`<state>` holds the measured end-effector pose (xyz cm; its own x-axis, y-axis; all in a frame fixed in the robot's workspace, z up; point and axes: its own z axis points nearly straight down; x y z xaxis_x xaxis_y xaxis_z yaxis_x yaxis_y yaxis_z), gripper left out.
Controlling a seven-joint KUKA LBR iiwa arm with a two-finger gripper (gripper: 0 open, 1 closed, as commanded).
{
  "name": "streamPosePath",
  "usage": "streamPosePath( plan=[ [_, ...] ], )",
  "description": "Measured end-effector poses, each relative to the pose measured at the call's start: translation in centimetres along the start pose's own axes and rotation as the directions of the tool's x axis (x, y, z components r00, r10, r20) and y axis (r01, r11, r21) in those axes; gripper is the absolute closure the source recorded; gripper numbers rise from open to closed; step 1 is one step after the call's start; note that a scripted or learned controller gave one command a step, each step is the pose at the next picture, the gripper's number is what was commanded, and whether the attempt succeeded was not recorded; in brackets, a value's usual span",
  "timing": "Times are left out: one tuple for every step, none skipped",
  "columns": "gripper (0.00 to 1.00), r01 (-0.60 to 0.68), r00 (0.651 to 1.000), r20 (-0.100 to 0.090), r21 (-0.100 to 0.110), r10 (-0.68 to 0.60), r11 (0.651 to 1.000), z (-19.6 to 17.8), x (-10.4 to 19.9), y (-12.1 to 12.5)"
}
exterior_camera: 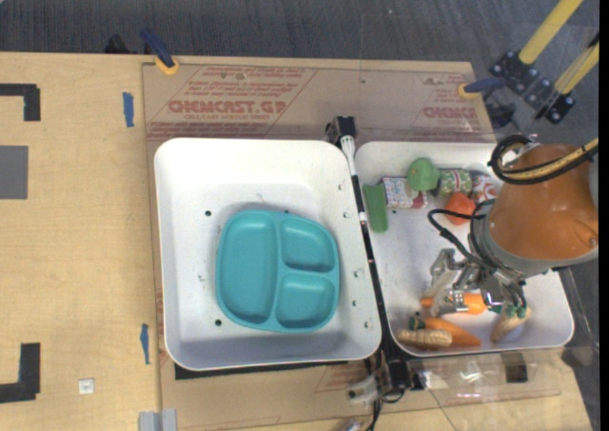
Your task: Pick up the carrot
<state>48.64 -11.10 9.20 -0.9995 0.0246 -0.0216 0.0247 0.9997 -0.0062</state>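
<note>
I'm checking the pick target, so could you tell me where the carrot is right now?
The carrot lies in the right bin, along its near edge, just below the pincer and beside a tan, peanut-like item.

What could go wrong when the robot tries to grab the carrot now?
The carrot lies near the right bin's front wall, packed close to other small toy food. The gripper hangs just above it, so it might pinch a neighbouring piece instead, or nudge the carrot against the wall and slip off. The cluttered far corner, with the green piece, could also get bumped by the arm.
</note>
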Motion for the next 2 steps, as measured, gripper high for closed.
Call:
streamPosePath(
  plan=[
    [1.0, 0.39, 0.921, 0.004, -0.003, -0.39, 0.921, 0.1, -0.1, -5.4],
    [1.0, 0.596, 0.803, -0.001, -0.014, -0.596, 0.803, -9.5, -2.7, 4.3]
  ],
)
